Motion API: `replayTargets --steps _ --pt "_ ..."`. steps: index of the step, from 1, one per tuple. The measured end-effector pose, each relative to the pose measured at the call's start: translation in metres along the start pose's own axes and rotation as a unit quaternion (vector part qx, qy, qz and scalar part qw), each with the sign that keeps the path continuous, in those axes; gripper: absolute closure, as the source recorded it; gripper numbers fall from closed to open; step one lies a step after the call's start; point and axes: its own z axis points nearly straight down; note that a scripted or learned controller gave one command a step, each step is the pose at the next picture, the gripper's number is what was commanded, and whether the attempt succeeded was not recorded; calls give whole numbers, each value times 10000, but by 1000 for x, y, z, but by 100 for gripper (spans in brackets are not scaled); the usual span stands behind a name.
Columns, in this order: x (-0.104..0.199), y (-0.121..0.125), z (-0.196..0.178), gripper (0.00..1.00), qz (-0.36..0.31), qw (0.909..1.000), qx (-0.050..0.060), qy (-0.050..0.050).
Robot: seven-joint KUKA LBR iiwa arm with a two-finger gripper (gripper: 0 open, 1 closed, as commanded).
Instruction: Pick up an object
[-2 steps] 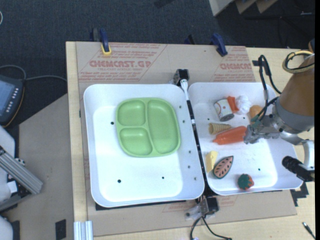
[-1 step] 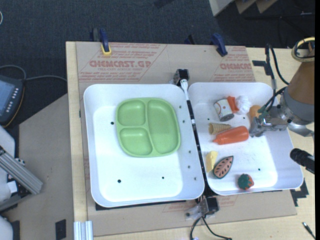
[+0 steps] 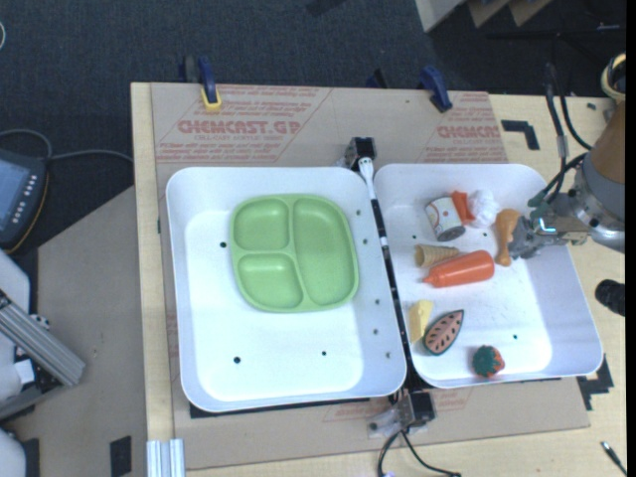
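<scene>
Gripper (image 3: 530, 235) hovered low at the right bin's (image 3: 566, 306) three-o'clock edge, its opening impossible to judge, just beside a tan drumstick-like toy (image 3: 507, 235). At its nine o'clock lay an orange carrot (image 3: 460, 269), smooth and tapered, beside a waffle cone (image 3: 431, 255). The left bin (image 3: 199, 296) held a green divided plate (image 3: 295, 253).

Even, diffuse overhead light falls across the surface (image 3: 298, 117), leaving the two white bins (image 3: 199, 296) bright and close to washed out, with soft glare along their rims. Shadows are faint and short. The dark floor (image 3: 149, 28) beyond stays dim. Focus is moderately soft throughout, and small items in the right bin (image 3: 566, 296) lack fine detail.
</scene>
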Motion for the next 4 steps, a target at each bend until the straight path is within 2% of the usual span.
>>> replayTargets --steps 1,3,4 --pt "44 40 10 100 -26 10000 13 14" --pt "126 90 5 100 -19 10000 11 13" --pt "128 109 13 100 -3 10000 16 5"
